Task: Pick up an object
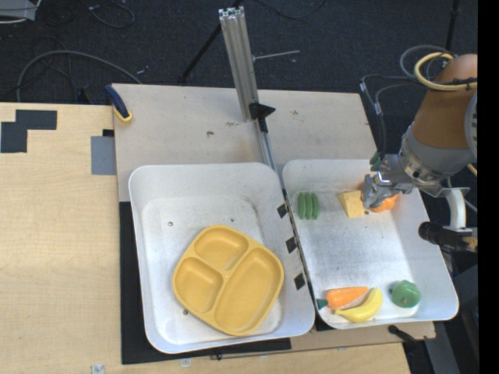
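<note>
Here, the gripper [377,194] works the right bin's [437,283] far corner, fingers seemingly clenched on an orange object [387,202] beside a yellow block [352,204]. The grasp looks shallow, so it may slip.

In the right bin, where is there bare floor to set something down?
The middle of the right bin is bare, between the green ridged piece and yellow block above and the carrot, banana and green ball below. It is crowded around the gripper and along the near edge.
</note>
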Controlling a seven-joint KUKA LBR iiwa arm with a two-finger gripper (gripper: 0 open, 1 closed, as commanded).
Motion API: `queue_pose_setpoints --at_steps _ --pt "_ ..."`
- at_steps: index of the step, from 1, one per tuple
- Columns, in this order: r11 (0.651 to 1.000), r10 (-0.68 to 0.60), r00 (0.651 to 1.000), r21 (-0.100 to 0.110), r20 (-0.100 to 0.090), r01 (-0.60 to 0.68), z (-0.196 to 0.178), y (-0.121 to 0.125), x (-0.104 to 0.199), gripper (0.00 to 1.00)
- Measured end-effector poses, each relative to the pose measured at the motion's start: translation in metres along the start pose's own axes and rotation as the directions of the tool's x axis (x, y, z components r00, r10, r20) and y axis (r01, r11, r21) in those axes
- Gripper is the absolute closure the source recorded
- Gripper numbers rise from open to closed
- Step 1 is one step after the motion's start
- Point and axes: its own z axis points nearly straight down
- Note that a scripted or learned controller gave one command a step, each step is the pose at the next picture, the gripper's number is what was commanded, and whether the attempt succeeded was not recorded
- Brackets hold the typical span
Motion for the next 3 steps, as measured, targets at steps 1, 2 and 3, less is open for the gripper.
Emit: queue_pose_setpoints --at_steps 1,2,3 --pt "1.0 0.001 1.0 0.001 0.001 -0.001 0.003 0.002 0.045 1.0" --pt "1.0 0.0 1.0 -0.002 0.001 0.0 -0.007 0.008 0.107 1.0" --pt "1.0 0.001 1.0 -0.002 0.002 -0.001 -0.008 0.023 0.161 1.0"
